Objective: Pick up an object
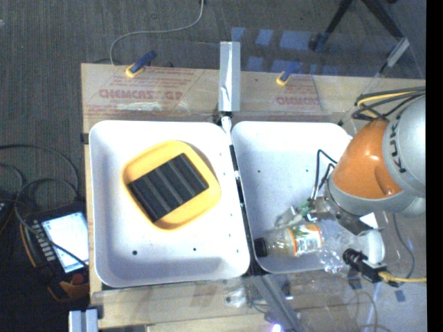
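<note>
A clear plastic bottle (299, 241) with an orange label and a black cap lies on its side near the front edge of the right bin (277, 158). My gripper (318, 211) hangs below the orange wrist band, low over the bin and just above the bottle's upper side. The wrist hides most of the gripper. A small green piece (304, 207) shows beside the gripper. In the left bin (111, 151) rests a yellow rounded block with a black ribbed top (171, 184).
The metal divider post (228, 75) stands at the back between the bins. Two yellow clamps (138, 64) sit on the bench's far edge. Cables (377, 275) trail at the front right of the right bin.
</note>
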Tool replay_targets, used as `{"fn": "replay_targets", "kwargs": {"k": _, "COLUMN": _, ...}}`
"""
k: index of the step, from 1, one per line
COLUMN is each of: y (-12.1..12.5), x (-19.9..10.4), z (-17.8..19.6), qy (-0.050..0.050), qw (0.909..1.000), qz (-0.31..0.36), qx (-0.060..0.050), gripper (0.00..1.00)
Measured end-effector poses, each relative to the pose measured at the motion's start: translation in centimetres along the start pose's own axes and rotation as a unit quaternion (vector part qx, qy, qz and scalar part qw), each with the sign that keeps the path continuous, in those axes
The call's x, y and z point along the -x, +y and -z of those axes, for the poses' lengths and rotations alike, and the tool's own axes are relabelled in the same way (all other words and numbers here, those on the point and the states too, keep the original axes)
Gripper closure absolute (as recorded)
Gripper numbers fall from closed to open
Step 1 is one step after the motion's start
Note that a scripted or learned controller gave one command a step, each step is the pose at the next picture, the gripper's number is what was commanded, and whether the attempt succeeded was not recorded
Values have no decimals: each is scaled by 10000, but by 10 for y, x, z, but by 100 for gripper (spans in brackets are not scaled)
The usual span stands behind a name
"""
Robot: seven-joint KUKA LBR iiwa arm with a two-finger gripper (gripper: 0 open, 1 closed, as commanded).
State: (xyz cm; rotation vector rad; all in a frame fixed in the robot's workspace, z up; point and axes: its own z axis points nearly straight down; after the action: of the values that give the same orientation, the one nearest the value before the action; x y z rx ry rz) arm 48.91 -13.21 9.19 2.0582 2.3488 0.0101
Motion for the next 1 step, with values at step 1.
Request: {"fn": "replay_targets", "kwargs": {"k": 1, "y": 3, "x": -3, "z": 10, "qy": 32, "qw": 10000, "qz": 13, "qx": 11, "gripper": 100}}
